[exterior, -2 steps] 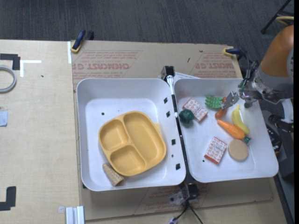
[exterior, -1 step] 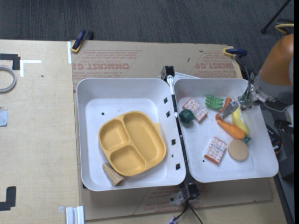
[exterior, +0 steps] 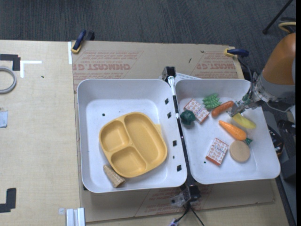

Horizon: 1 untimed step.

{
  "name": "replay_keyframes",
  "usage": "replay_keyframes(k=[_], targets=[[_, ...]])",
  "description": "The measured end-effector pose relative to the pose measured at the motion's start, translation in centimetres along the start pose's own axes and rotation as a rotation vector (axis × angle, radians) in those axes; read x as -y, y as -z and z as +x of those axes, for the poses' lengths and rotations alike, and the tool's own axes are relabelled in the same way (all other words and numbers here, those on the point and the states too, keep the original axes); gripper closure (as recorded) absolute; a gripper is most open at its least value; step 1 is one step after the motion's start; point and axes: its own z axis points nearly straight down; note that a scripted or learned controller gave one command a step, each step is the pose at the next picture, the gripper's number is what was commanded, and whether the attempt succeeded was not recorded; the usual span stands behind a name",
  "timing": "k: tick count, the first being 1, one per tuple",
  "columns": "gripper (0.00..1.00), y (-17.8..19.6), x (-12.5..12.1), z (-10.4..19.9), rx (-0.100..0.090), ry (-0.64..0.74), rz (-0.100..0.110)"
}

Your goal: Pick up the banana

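Two glossy white bins (exterior: 89, 140), one three-welled yellow plate (exterior: 133, 144), two tapered orange carrots (exterior: 232, 130), one smooth yellow banana (exterior: 244, 121) near the right bin's right rim beneath the gripper (exterior: 241, 107), claw state unreadable.

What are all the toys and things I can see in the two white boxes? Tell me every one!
Yellow plastic divided plate: one, yellow, left bin.
Tan cracker-like block: one, left bin, at the plate's near corner.
Yellow toy banana: one, right bin, far right.
Orange toy carrots: two, right bin.
Green toy pea pod: one, right bin, far side.
Dark green round toy: one, right bin, left edge.
Small red-and-white printed boxes: two, right bin.
Tan round disc: one, right bin.
Gripper: one, grey, above the banana.
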Motion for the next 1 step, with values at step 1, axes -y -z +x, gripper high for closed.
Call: replay_keyframes(k=[1], targets=[[1.00,-0.97,2.32,6.07,-0.003,-0.451,0.007]])
